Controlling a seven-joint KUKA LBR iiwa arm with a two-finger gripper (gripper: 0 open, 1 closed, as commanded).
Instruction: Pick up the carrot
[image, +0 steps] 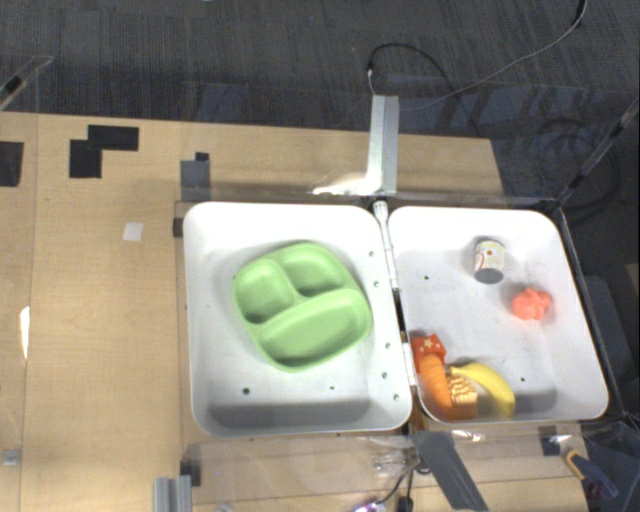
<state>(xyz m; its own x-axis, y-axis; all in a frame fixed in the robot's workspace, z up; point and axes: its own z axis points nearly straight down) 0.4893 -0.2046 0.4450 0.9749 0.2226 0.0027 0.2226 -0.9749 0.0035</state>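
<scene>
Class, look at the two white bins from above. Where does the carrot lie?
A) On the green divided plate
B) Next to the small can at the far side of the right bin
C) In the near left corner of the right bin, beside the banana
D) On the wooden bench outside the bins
C: the carrot lies in the right bin's near left corner, against the banana, far from the can and the green divided plate.

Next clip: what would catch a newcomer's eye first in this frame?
The bright green divided plate stands out first, lying alone in the left bin. Next comes the colourful cluster in the near left corner of the right bin: the orange carrot beside a yellow banana, with a small red item just behind it. Further back in that bin lie a pinkish-orange lump and a small can, apart from each other.
</scene>
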